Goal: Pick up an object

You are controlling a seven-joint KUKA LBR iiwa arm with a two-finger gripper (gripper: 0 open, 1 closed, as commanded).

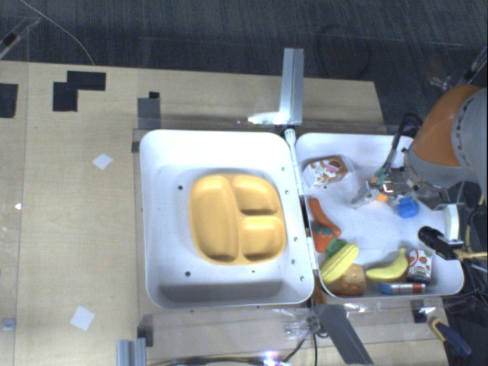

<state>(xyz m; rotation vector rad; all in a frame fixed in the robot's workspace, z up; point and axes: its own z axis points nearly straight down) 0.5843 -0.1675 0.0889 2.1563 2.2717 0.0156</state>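
My tool (379, 187) hangs low over the upper right part of the right bin (358, 145), the arm reaching in from the right with its orange band above the wrist. From this slanted overhead view I cannot tell the tool's state; the wrist hardware and a small glowing light blur together with whatever lies beneath.

The relation that matters is this: the nearest candidate, a small blue object (408, 207), lies just beside the tool, toward the right and slightly nearer the front edge of the bin. It looks roundish, with no clear long axis, so I judge approach angle matters little; a short shift would put me above it. Whether it is touching the tool I cannot tell.

The other things sit farther toward the bin's front. The banana (389, 268) lies with its long axis roughly left to right, curving upward at its right end, near the front wall. A yellow corn-like piece (339, 259) rests diagonally beside a brownish lump (349, 280). A carrot-like orange piece (322, 218) runs along the left wall, and a printed packet (325, 171) lies to my left, near the back.

The left bin (164, 204) bears a yellow divided tray (234, 217), well apart from me.

Nothing shows as lifted, so I judge the pick not yet made.
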